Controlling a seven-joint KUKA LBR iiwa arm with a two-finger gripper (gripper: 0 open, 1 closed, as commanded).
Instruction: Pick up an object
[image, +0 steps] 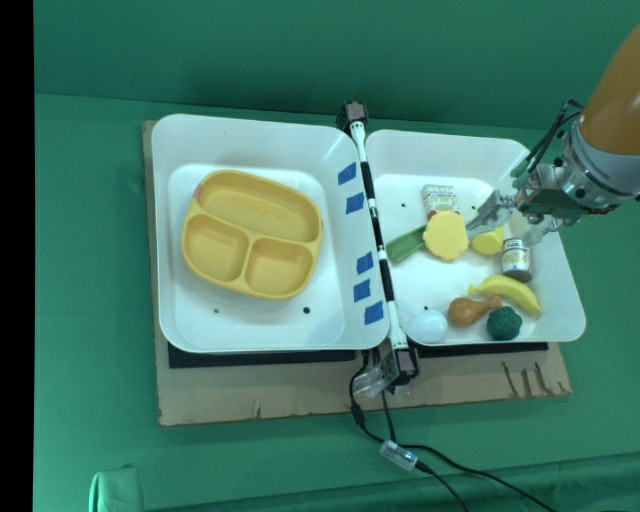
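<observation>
Arm cut off at the frame's right edge; only the orange band and grey wrist show. Gripper (497, 212) is small and partly lost against the white bin, so can't tell how far apart the fingers are or whether they've got hold of anything. Left shallow white bin (180, 150) holds a yellow three-compartment plastic tray (252, 233). Right shallow white bin (420, 150) holds the loose items: a small labelled packet (438, 197) near the top, a yellow round flat piece (446, 236) w/ a green pod-shaped piece (405, 244) touching its left side, a small yellow lump (488, 242) just below the finger tips, a small labelled jar (516, 258) beside it, then a yellow toy banana (508, 291), an orange-brown drumstick-shaped toy (472, 309), a dark green knobbly ball (504, 323) and a white egg-shaped object (428, 325) along the near edge. Both bins sit on the green table (90, 300).
</observation>
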